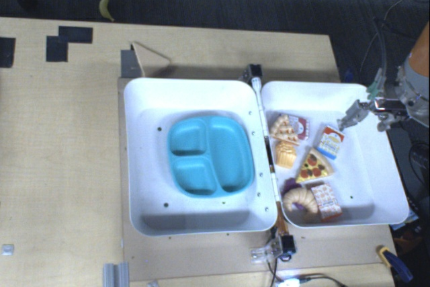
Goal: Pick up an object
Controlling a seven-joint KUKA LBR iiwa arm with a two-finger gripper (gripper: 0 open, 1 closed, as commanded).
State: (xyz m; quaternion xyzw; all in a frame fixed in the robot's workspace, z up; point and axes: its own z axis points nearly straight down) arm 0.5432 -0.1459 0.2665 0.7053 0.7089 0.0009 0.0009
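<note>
Pincer (pixel 351 119): above right bin (pixel 376 165), just beside small carton (pixel 330 142); open or closed, cannot tell.
Toy foods: in right bin.
Blue tray (pixel 209 155): in left bin (pixel 144 165).

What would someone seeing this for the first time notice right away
The bright blue divided tray stands out most, sitting alone in the left white bin. Next comes the cluster of toy foods in the right bin, including a pizza slice and a croissant along its left side. The gripper hangs over that bin's upper right part.
</note>
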